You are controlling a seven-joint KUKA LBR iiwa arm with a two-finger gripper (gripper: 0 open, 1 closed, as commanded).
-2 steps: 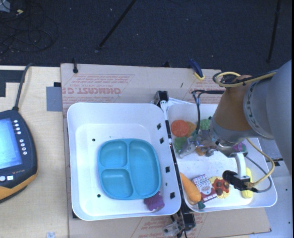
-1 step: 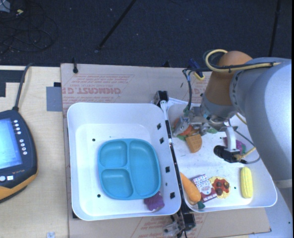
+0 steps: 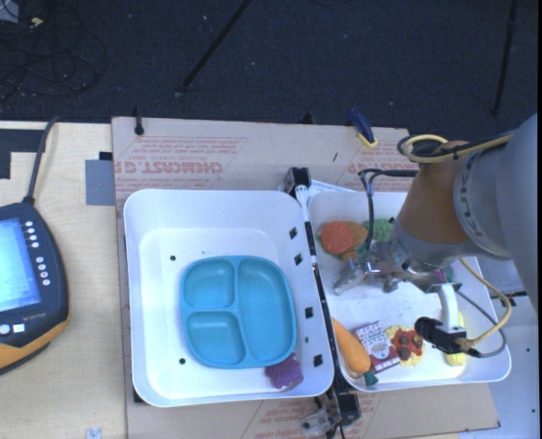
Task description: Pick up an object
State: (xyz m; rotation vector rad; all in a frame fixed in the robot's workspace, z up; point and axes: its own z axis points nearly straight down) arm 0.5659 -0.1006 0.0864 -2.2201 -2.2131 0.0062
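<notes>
My gripper [image 3: 363,278] hangs low over the middle of the right bin [image 3: 344,207]; how wide my jaws stand I cannot tell; an orange lump [image 3: 342,237] lies just beyond it toward the far wall, a green lump [image 3: 380,230] beside that; a carrot [image 3: 351,347], a packet [image 3: 374,340] and a red-and-yellow toy [image 3: 408,344] lie along the near wall; the left bin [image 3: 152,245] bears a blue plate [image 3: 239,311], a purple lump [image 3: 285,373] at its near edge.
</notes>
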